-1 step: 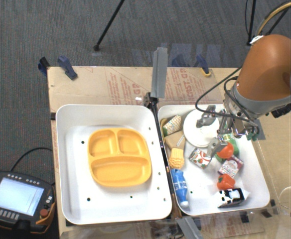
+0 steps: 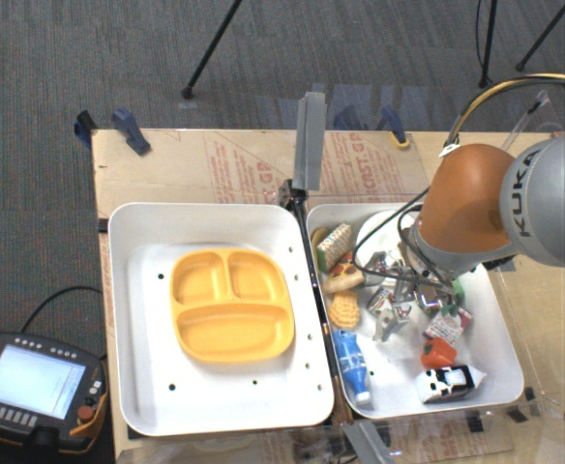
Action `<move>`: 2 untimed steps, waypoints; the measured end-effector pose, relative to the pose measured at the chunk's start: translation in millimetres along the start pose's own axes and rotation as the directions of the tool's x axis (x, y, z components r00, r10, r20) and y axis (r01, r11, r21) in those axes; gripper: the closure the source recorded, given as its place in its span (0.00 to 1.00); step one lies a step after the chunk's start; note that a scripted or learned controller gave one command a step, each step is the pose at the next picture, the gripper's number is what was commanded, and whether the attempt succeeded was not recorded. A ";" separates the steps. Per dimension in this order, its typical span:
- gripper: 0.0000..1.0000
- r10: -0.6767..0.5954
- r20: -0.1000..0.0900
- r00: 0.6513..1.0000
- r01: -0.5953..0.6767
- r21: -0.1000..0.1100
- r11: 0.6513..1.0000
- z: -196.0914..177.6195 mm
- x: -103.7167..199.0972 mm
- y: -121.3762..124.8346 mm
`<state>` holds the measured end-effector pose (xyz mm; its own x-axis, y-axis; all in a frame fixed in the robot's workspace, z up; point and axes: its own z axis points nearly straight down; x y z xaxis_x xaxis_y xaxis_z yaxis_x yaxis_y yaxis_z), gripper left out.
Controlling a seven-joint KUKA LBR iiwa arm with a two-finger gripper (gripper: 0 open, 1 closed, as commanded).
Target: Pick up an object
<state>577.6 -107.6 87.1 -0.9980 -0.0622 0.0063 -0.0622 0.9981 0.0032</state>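
Left bin (image 2: 128, 259) carries a yellow divided plate (image 2: 232, 304), well off to the hand's left. Right bin (image 2: 503, 341) is crowded: along its left wall, a wrapped snack (image 2: 334, 245), a bread-like piece (image 2: 343, 278), a round cracker (image 2: 344, 310) and a blue tube (image 2: 352, 361). The hand (image 2: 396, 303) hangs low over the bin's middle; you cannot tell how its grip stands, and nothing shows held. Just to its right lie a red item (image 2: 441, 332) and a black-and-white toy (image 2: 449, 382). Risk, as you'd judge it: with candidates packed this near, a descent may land between pieces or nudge them aside, closing on air.
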 end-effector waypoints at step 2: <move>0.00 0.056 0.007 0.998 -0.056 -0.001 0.998 -1.1 -30.5 -5.9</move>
<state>608.4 -111.6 88.0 -1.0000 -0.0065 -0.0006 -0.0065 1.0000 0.0039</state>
